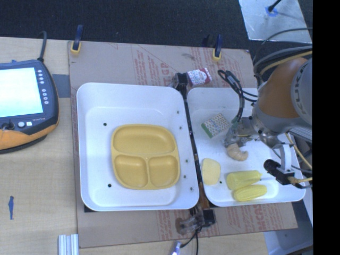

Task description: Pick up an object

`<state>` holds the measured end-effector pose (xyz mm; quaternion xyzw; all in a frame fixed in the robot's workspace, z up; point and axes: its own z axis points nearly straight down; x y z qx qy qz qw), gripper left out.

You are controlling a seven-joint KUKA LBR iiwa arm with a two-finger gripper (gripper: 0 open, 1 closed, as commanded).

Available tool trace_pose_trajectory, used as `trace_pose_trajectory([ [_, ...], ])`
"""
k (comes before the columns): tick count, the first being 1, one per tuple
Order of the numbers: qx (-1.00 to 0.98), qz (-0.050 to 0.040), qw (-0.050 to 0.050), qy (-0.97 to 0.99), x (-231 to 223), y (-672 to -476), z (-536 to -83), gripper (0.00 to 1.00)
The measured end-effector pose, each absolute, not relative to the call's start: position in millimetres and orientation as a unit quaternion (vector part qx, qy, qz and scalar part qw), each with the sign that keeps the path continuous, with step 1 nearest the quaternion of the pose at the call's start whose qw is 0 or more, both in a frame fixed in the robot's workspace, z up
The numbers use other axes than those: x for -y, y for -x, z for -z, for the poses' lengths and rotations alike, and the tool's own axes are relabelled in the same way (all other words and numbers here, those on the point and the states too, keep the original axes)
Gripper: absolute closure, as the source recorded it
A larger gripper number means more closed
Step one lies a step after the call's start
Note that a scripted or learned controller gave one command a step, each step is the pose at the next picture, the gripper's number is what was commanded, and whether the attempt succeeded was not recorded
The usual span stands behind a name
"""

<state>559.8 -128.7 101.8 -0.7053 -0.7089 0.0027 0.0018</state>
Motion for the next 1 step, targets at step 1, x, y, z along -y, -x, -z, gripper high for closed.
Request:
trace_pose_trajectory([
  [1, 0.709, -0.0002, 0.001, 0.706, 57.9, -560.1, -192.2, 1.0],
])
